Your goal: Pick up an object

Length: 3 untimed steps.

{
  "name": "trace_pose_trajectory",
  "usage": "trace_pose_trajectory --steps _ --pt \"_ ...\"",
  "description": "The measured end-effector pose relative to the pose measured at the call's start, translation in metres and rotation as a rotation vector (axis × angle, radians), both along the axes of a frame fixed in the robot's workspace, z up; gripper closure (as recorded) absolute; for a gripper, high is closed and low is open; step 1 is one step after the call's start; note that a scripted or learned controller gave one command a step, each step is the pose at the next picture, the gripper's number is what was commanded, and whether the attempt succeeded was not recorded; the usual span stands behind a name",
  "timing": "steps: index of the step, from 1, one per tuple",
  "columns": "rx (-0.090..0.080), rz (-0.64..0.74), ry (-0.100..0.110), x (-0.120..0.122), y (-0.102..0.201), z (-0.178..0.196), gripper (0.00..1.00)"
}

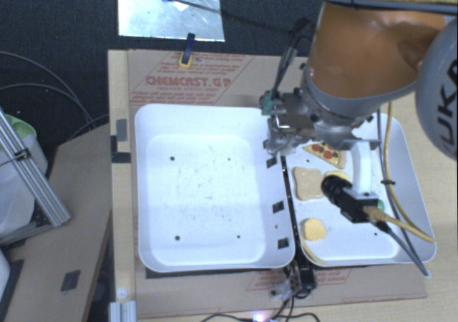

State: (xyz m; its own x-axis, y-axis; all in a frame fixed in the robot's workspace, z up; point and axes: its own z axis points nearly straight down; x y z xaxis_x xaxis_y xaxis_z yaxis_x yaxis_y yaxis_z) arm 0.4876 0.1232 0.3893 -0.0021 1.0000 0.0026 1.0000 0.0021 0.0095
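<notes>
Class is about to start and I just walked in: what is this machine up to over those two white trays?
A grey and orange robot arm reaches in from the right and hangs over the right tray, near the divide between the trays. In that tray lie a pizza slice, a piece of toast and a small round yellow piece. The arm's body hides the pincer, so nothing shows it holding anything. The left tray sits beside it.
</notes>
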Motion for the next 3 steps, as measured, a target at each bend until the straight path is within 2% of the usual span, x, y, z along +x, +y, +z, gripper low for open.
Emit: trace_pose_trajectory --steps 1,2,3 --pt "-0.003 -0.004 0.008 0.008 -0.027 -0.028 1.00" --pt "-0.002 -0.007 -0.003 0.000 -0.085 0.052 1.00" --pt "-0.004 -0.006 0.015 -0.001 -0.129 -0.046 1.00"
